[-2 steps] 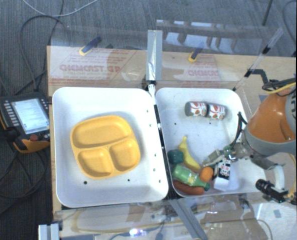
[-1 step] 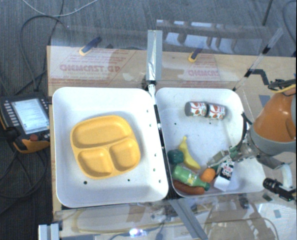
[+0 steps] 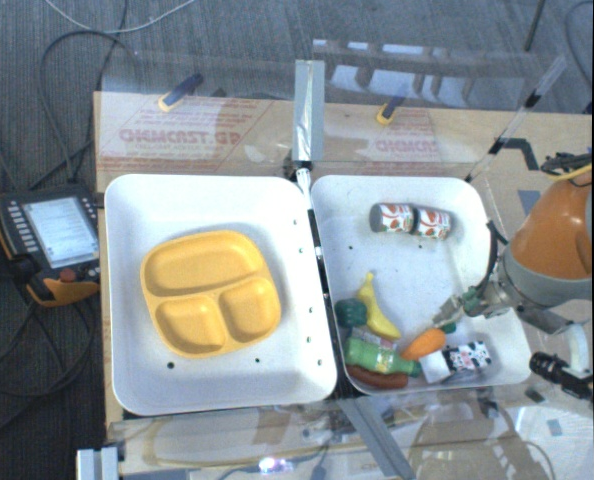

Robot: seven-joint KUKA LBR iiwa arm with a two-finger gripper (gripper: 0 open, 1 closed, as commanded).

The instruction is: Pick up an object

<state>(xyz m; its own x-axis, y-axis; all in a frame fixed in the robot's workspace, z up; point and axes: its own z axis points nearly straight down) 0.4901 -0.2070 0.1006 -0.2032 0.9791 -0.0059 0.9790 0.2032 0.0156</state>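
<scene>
The right bin (image 3: 477, 200) holds the loose objects. Two small cans (image 3: 411, 220) lie side by side near its far wall. At its near left sit a yellow banana (image 3: 378, 314), a dark green piece (image 3: 351, 313), a green bottle (image 3: 375, 354) and a red sausage (image 3: 378, 378). An orange carrot (image 3: 424, 343) and a white box with black marks (image 3: 466, 358) lie near the front right. My gripper (image 3: 459, 309) hangs low at the bin's right side, just above and right of the carrot. The arm's orange band (image 3: 555, 234) stands over the bin's right rim.
The left bin (image 3: 127, 368) holds a yellow three-compartment tray (image 3: 212, 290). A tablet-like pendant (image 3: 52, 233) lies on the floor to the left, with cables around it. A clear frame (image 3: 417, 63) stands behind the bins.
</scene>
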